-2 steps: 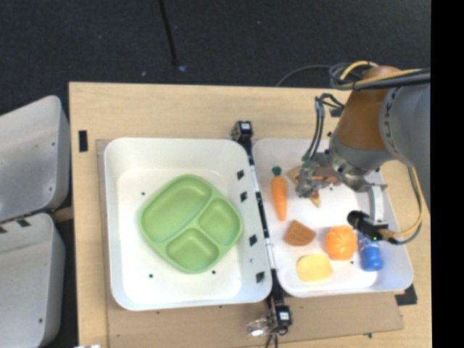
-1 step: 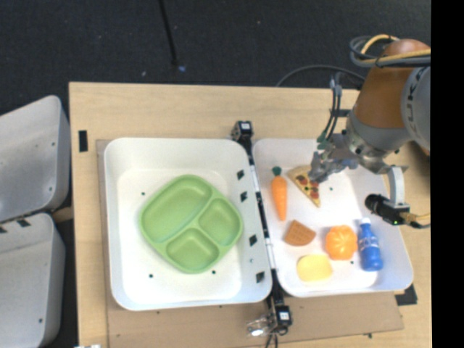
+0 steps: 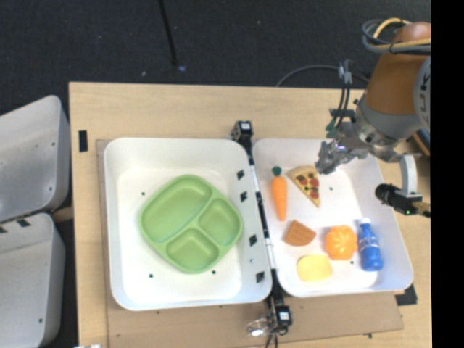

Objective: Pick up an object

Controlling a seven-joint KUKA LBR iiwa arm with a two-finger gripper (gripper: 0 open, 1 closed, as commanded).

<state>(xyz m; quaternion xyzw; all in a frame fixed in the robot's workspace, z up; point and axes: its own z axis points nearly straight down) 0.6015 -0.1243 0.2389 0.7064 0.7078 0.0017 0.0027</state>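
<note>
Currently the gripper sits over the far part of the right bin, just beside the upper right edge of the pizza slice. Whether it touches the slice cannot be told. Its finger spacing cannot be made out from this angle, and nothing is seen held between them.

Contents of the right bin: the pizza slice lies nearest the gripper, point toward the near side. A carrot lies just left of the slice, lengthwise, green top at the far end. Nearer the front edge lie a brown wedge, an orange, a yellow lemon-like fruit and a blue bottle with a white cap, all well apart from the gripper.

Contents of the left bin: one green divided plate, lying flat near the middle.
</note>
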